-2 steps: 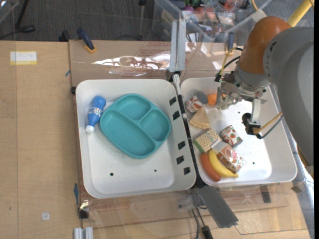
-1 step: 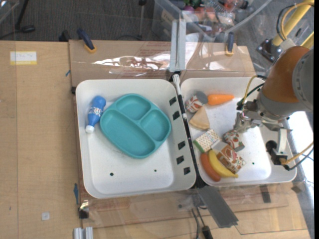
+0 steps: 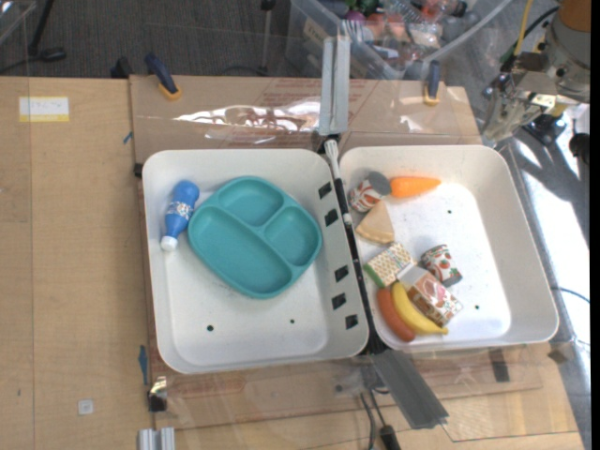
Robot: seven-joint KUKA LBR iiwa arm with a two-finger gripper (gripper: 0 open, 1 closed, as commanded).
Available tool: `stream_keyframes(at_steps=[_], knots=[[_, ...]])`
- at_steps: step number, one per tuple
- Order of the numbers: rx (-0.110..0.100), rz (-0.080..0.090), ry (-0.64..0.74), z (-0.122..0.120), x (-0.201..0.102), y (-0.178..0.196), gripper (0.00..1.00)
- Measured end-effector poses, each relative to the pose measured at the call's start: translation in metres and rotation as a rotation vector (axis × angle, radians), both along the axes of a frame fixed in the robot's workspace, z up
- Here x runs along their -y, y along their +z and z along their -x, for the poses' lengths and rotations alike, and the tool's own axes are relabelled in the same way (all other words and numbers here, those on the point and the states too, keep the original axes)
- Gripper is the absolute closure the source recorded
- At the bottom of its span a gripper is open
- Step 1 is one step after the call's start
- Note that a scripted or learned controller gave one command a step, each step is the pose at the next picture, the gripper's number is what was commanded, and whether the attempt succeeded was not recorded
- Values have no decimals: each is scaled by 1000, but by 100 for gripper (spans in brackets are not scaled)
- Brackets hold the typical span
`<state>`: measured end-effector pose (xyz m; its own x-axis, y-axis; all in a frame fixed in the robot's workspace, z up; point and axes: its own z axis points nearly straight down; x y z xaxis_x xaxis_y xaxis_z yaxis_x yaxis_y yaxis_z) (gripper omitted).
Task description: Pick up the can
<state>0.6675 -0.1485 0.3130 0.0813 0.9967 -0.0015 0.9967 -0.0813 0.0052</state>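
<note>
A small can [image 3: 441, 263] with a red-and-white label stands in the right bin [image 3: 487, 242], near its middle front. A second small can [image 3: 367, 195] with red markings lies at that bin's far left, beside an orange carrot [image 3: 413, 186]. My gripper [image 3: 503, 101] hangs at the upper right, beyond the far right corner of the right bin and well away from both cans. Nothing shows between its fingers from here.
Around the standing can lie a bread wedge [image 3: 376, 223], a checked cracker [image 3: 388, 263], a banana [image 3: 414, 313], a red pepper [image 3: 393, 316] and a printed packet [image 3: 433, 297]. The left bin [image 3: 234, 340] holds a teal divided plate [image 3: 255, 235] and a blue-and-white bottle [image 3: 177, 212]. A clear tub of toys [image 3: 398, 7] stands behind.
</note>
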Motion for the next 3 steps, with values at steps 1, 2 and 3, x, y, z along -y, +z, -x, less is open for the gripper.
stream_keyframes(at_steps=[1,2,3], knots=[[-4,0,537,127,34,-61,100],[-1,2,530,141,14,-30,100],[6,8,957,151,76,-221,100]])
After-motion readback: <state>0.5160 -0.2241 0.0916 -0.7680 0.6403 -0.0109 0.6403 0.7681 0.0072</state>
